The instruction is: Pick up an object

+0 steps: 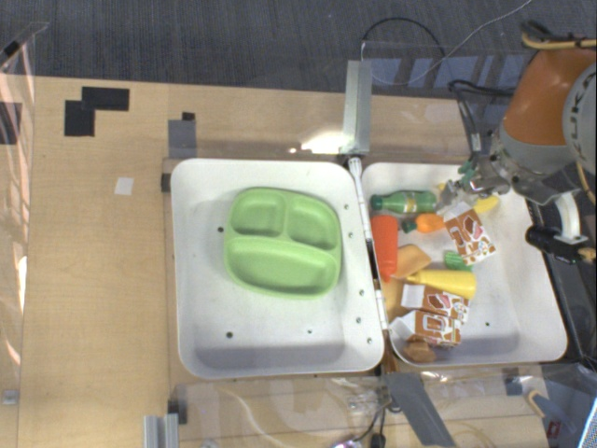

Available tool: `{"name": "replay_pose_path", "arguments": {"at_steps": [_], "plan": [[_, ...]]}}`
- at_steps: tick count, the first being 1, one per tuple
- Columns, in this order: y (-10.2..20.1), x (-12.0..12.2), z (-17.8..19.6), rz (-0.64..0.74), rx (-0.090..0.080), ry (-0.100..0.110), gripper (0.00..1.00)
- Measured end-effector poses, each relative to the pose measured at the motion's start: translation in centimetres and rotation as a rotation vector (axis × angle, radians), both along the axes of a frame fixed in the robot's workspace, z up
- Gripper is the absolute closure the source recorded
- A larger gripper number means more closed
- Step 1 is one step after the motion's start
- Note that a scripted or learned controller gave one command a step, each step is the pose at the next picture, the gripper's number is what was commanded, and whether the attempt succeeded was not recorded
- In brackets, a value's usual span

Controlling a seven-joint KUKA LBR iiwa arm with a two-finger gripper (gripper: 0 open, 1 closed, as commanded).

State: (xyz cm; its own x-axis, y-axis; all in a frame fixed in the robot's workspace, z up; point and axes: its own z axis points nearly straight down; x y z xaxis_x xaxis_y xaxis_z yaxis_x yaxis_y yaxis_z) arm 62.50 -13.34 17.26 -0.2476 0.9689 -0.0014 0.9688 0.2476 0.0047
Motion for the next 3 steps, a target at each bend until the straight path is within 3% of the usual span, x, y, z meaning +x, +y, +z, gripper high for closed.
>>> {"name": "replay_pose_path", "arguments": {"at_steps": [1, 2, 3], "plan": [[-0.8, -3.4, -8.3, 0.006, -0.003, -0.009, 1.0], [1.0, -1.3, -8.1, 0.318, -0.003, -0.003, 1.0], [8.7, 1.9, 1.4, 0.098, 0.0, -0.002, 1.0]]}}
